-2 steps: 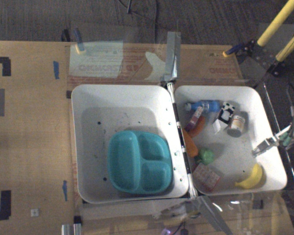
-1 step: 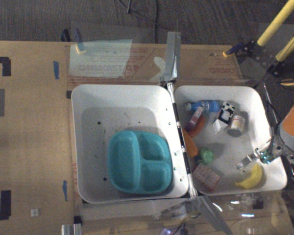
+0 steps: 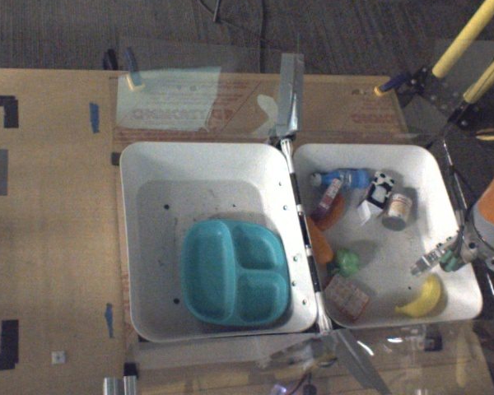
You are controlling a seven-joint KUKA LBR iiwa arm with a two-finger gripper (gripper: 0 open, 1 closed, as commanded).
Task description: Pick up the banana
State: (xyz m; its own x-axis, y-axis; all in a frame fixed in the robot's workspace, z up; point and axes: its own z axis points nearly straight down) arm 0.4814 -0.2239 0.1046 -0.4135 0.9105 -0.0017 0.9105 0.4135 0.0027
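banana (image 3: 422,298) lies just below the jaws (image 3: 432,261), apart.

Fixed overhead cam, slanted, both bins (image 3: 140,220)

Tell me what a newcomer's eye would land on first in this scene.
The big teal divided plate lying in the left bin draws the eye first. Next comes the yellow banana in the near right corner of the right bin, with the gripper just above it at the bin's right edge. The far part of that bin holds a blue bottle and a small can.
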